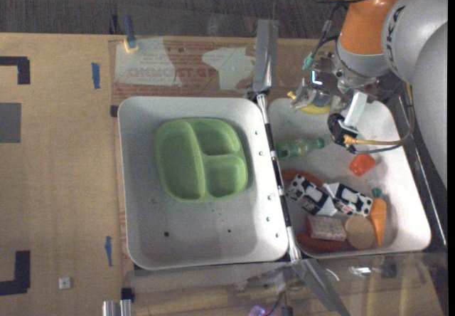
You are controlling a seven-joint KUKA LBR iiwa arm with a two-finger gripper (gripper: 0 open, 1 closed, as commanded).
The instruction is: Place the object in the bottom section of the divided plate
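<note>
arm: the grey KUKA comes in from 3 o'clock, its gripper [311, 97] low over the right bin's [409, 165] 12 o'clock corner
pincer: honestly can't tell, too murky
yellow thing [313, 107]: just under the gripper, touching or not, no idea
divided plate [202, 159]: green, in the left bin [142, 222]
neighbours: green bottle [300, 146], carrot [378, 216] towards 5 o'clock

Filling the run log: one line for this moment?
arm: over right bin | gripper: at yellow object, grasp unclear | green divided plate: left bin

Grey arm [419, 30] reaches in from right, wrist bent downward
</note>
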